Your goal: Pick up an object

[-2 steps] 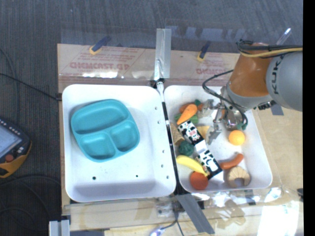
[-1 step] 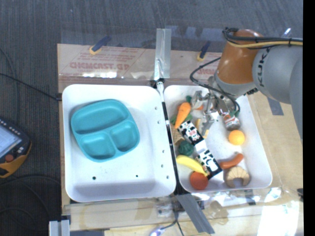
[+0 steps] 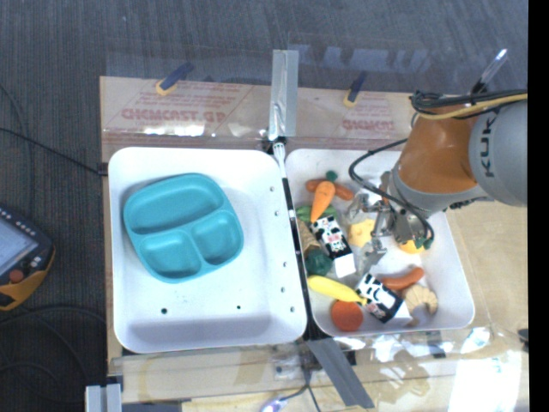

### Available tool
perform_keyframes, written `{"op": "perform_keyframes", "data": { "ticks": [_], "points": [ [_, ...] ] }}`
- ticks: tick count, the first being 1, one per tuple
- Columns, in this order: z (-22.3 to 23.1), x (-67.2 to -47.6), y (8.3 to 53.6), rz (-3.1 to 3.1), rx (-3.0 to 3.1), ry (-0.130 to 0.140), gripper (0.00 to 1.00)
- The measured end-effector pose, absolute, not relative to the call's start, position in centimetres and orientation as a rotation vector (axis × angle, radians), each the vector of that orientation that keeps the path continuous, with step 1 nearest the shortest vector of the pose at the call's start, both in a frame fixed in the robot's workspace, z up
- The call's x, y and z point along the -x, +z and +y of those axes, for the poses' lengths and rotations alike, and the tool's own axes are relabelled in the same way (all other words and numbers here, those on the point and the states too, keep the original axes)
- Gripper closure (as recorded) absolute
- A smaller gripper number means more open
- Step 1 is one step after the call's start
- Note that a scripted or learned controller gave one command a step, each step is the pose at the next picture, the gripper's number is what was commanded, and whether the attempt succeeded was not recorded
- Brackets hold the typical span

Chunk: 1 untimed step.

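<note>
Tool (image 3: pixel 377 230) hangs over the right bin (image 3: pixel 455 273) among the toys; whether it is wide, narrow or holding anything I cannot tell. Left of it lies one carrot (image 3: pixel 322 199), long axis running up-down, tip toward the bin's far edge. Two black-and-white blocks (image 3: pixel 329 233) lie left and below. One yellow banana (image 3: pixel 334 288) lies below-left. Yellow pieces beneath the tool are partly hidden.

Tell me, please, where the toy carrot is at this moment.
The toy carrot lies in the right bin, near its back left corner, just behind the black-and-white cow toy and to the left of the gripper.
</note>
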<state>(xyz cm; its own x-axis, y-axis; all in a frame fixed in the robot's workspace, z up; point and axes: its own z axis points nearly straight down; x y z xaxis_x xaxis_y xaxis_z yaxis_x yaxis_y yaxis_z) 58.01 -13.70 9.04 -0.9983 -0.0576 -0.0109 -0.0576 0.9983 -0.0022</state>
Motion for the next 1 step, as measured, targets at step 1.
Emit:
{"op": "perform_keyframes", "data": {
  "ticks": [1],
  "points": [
    [-10.37,-58.65,9.08,3.127,0.007,-0.008,0.00]
  ]
}}
